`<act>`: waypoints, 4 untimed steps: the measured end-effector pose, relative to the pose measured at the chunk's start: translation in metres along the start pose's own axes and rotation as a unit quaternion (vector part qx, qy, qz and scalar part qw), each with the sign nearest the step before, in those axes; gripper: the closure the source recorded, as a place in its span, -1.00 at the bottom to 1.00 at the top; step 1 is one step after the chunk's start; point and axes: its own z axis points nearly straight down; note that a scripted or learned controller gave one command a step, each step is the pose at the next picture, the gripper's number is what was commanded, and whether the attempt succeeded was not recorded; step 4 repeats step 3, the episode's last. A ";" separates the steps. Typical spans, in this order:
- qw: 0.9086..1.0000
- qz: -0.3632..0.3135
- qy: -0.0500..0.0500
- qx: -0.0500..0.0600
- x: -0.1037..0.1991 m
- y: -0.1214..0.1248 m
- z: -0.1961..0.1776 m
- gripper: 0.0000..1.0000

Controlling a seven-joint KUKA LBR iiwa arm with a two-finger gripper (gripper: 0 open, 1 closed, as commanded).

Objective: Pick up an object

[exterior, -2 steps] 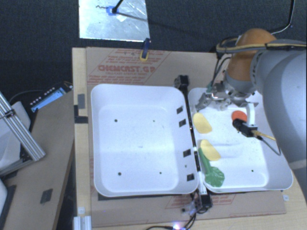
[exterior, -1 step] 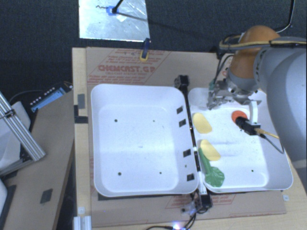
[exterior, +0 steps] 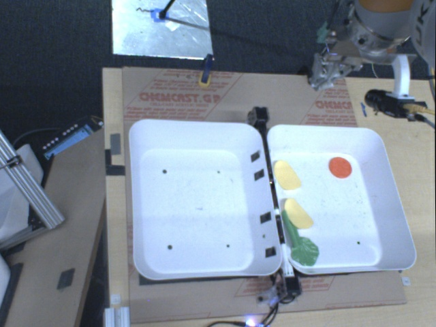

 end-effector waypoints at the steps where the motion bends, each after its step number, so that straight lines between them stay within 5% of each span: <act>1: 1.000 0.000 0.001 0.013 0.063 -0.004 0.090 1.00; 3: 1.000 -0.001 0.001 0.011 0.242 -0.004 0.139 1.00; 4: 1.000 -0.001 0.001 0.011 0.242 -0.004 0.139 1.00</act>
